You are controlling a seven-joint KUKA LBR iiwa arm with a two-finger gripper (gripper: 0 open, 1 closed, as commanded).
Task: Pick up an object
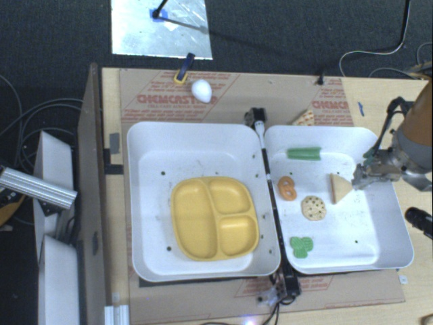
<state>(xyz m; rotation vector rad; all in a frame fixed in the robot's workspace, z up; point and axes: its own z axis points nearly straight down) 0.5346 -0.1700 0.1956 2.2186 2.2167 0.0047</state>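
Your pincer (359,177) sits low over the right bin (389,246), close to that bin's right wall. You can't tell from this angle whether it's wide or narrow, and nothing is visibly held.

Nearest target is the tan wedge (340,187), just beside the tip on the view's left, touching or nearly so. The bin floor below and to the right of the pincer is bare, so there's room toward the front rim.

Next out on the left is the cookie (313,208), slightly toward the front, then the orange ring piece (287,187) hard against the divider rim between the bins. The green stick (303,154) lies left and toward the back wall, flat, parallel to that wall. The green leafy piece (302,246) lies left near the front rim, well apart from the tip.

Across the divider, the left bin (145,181) holds a yellow divided plate (215,217), with open floor around it.

Farthest out, behind the bins on the cardboard, sit a white egg (201,90) and a foil sheet (161,15).
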